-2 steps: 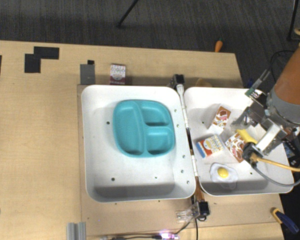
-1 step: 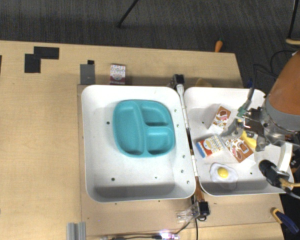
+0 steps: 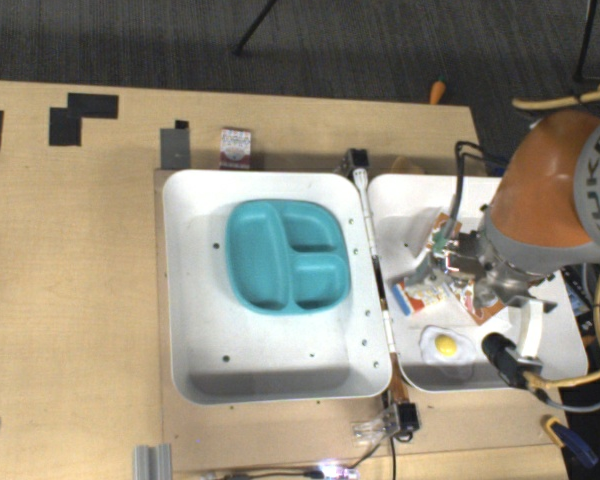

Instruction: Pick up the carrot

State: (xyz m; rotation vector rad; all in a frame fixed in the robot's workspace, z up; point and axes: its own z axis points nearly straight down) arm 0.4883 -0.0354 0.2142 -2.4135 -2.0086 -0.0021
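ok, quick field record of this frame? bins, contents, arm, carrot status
left bin: holds a teal divided plate
right bin: small mixed items under the arm, including a toy fried egg
arm: reaches in from the right, over the right bin
gripper: low among the cluttered items; finger state cannot be told
carrot: an orange piece shows by the gripper, partly covered; cannot confirm it is the carrot
grasp: nothing seen between the fingers
bench: tan surface, both bins side by side

Teal tray (image 3: 285,255) in left bin (image 3: 195,368)
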